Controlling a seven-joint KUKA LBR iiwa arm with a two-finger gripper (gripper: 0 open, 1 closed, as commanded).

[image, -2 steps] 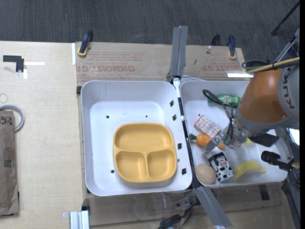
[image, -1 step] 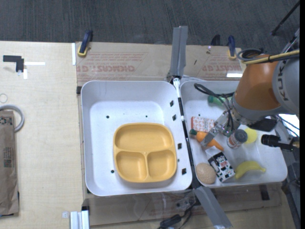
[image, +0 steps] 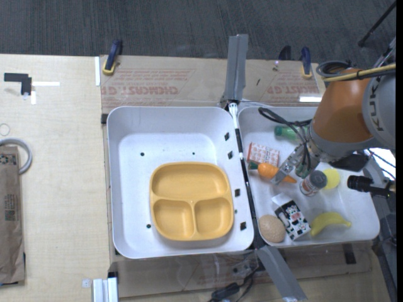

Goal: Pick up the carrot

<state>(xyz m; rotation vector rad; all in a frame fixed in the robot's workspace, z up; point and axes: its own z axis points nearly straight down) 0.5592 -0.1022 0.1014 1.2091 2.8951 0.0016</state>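
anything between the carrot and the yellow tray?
In the camera view, the wall where the two bins meet lies between the carrot and the yellow tray, plus bare white bin floor. No loose item sits there.

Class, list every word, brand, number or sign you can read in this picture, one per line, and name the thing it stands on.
"CHEMC…", large red letters, upside down, rest unclear: cardboard sheet behind the bins.
"KU…", cut off by the frame: robot arm.
Red and white packet: print too small to read.
Black and white card: pattern, illegible.
Brown bag: print blurred.
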